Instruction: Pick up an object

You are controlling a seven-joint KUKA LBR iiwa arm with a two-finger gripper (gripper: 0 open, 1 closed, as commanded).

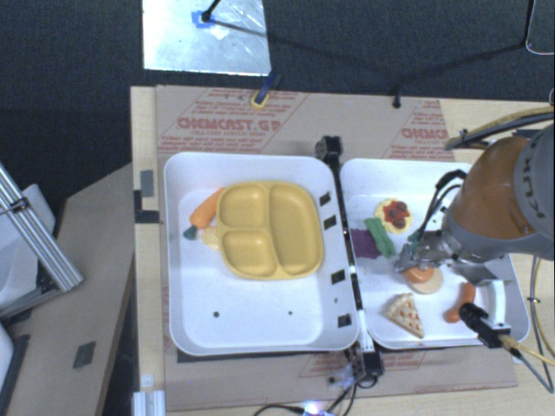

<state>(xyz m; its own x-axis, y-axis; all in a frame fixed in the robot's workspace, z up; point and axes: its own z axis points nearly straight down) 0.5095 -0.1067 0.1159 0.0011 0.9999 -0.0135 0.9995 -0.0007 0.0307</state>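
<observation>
My gripper (414,261) hangs low in the right bin (373,185), right over an orange-and-white round toy (424,277). Whether it grips that toy I cannot tell. Left of it lie a green bean-like piece (378,236) and a purple piece (365,244). A small pizza-like disc with red topping (394,214) sits farther back. A sandwich wedge (405,313) and an orange sausage (460,302) lie near the bin's front.
The left bin (186,319) holds a yellow divided plate (264,230), with a toy carrot (205,210) at its left edge. A black clamp bar (340,232) runs between the bins. The arm's body (499,198) covers the right bin's far right.
</observation>
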